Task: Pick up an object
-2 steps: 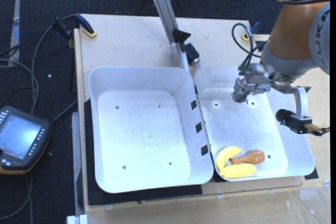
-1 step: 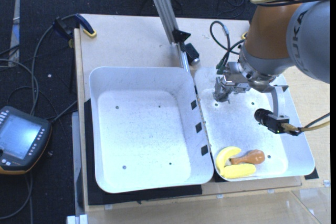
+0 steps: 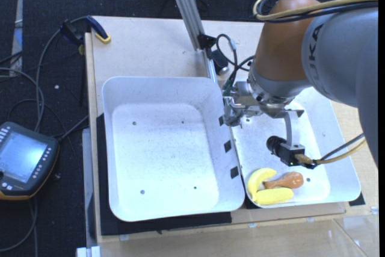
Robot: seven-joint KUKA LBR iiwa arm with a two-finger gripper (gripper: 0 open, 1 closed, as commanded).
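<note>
Three small toys lie together in the near left corner of the right bin (image 3: 337, 180): a curved yellow banana (image 3: 260, 178), an orange-brown drumstick-shaped piece (image 3: 286, 180), and a yellow oblong piece (image 3: 275, 195) in front of them. My gripper (image 3: 238, 111) hangs under the grey wrist above the left side of the right bin, close to the wall shared with the left bin. It is well behind the toys and apart from them. The wrist body hides the gripper's tip.
The left bin (image 3: 120, 99) sits beside the right one. A slanted metal rail (image 3: 187, 3) with a black clamp and cables stands just behind the gripper. A black unit (image 3: 284, 149) with a cable hangs off the wrist over the right bin.
</note>
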